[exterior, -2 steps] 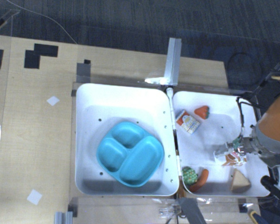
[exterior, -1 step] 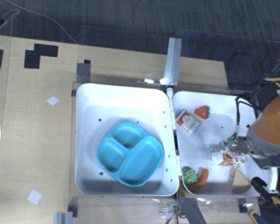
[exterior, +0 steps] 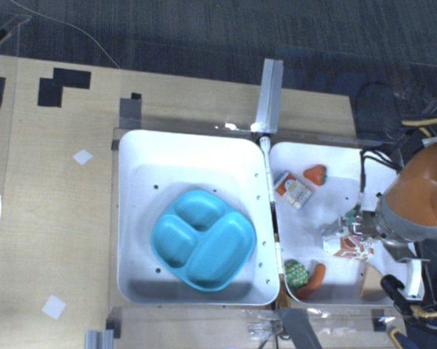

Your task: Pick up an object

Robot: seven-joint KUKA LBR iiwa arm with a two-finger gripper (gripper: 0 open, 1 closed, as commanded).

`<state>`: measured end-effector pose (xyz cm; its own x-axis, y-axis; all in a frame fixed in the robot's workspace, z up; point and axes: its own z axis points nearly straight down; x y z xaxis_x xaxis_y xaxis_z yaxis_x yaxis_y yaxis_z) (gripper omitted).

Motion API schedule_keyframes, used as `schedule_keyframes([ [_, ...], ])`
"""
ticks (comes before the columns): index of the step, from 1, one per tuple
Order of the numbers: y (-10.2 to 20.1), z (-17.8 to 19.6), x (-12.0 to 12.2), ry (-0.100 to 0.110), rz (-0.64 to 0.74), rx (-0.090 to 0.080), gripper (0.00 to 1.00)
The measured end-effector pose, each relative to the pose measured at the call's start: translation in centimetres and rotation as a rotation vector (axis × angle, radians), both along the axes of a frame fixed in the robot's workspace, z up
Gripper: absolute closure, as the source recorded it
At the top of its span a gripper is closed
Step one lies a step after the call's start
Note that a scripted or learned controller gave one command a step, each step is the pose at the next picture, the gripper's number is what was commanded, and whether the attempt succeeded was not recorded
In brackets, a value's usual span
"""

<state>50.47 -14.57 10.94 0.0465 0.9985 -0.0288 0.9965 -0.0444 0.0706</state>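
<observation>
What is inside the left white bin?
The left bin holds a blue divided plate, tilted toward the bin's near right corner. What lies under the plate is covered.

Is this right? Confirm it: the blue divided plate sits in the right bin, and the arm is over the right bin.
Not quite. The camera view shows the plate in the left bin, not the right bin. The rest holds: the arm is over the right bin.

**Loose things in my two bins**

A blue divided plate (exterior: pixel 203 238) lies flat in my left bin. My right bin holds a small printed carton (exterior: pixel 293 190) beside a red-orange piece (exterior: pixel 315 174), a crumpled white packet (exterior: pixel 349 246), and a green piece (exterior: pixel 296 273) touching an orange one (exterior: pixel 312 278).
</observation>
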Motion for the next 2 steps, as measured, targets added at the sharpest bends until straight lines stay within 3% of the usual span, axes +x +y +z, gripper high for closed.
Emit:
schedule_keyframes([
  [2, 1.86, -0.01, 0.05, -0.002, -0.009, 0.002, 0.00],
])
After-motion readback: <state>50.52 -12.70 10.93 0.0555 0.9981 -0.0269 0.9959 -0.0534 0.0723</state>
